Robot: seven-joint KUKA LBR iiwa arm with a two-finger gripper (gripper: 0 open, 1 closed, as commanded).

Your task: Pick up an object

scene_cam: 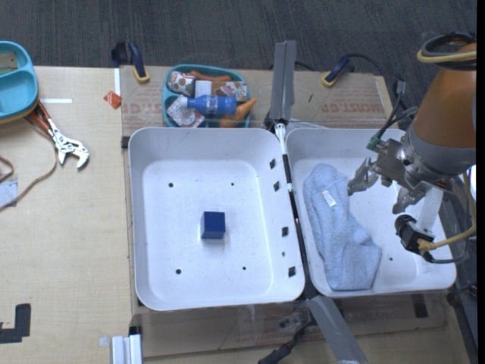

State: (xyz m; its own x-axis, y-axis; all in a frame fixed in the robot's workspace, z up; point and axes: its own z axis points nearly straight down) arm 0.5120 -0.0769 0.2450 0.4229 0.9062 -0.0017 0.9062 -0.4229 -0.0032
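Gripper (379,182) above right bin (436,279), fingers spread wide, holding nothing, clear of light blue towel (339,233). Blue block (214,225) alone in left bin (151,279).

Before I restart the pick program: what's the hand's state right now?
Hand: open, holding nothing, above the right bin beside the light blue towel.

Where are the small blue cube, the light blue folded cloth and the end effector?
Small blue cube (214,225), camera view, top face.
Light blue folded cloth (337,230), camera view, middle of the fabric.
End effector (383,189), camera view, between its fingertips.
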